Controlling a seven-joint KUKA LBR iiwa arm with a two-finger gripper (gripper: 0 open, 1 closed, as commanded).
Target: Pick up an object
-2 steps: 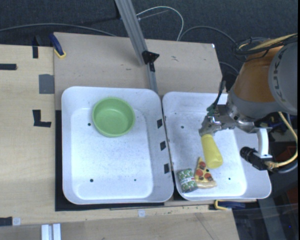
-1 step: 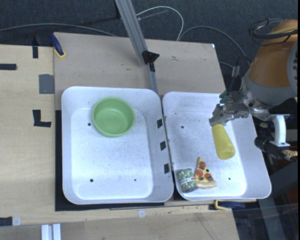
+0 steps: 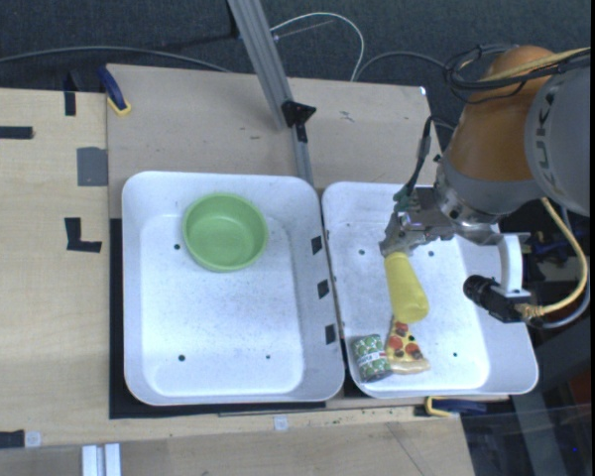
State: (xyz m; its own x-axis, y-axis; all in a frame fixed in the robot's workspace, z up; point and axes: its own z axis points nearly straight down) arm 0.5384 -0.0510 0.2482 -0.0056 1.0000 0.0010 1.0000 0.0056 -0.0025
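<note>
The yellow piece (image 3: pixel 406 288) in my right bin (image 3: pixel 476 365) is long and rounded, something like a squash or a banana, plain matte yellow, lying lengthwise with its upper end toward the far wall and its lower end pointing at the near one. Just below it, touching or nearly so, sits a pizza slice toy (image 3: pixel 407 350) with red spots on an orange crust, and beside that to the left a small green-patterned can (image 3: pixel 369 357) close to the bin's near-left corner.

My tool (image 3: pixel 405 238) sits right over the upper end of the yellow piece, down at about its level. Whether it is open, closed or gripping the piece I cannot tell; the wrist hardware hides that.

My arm (image 3: pixel 506 137) comes in from the right, its orange band bulking above the wrist, the wrist bent down over the middle of the right bin. The left bin (image 3: pixel 149 365) holds a green bowl (image 3: pixel 225 232), upright, in its far part. Both bins rest side by side on the tabletop (image 3: pixel 40 296).
</note>
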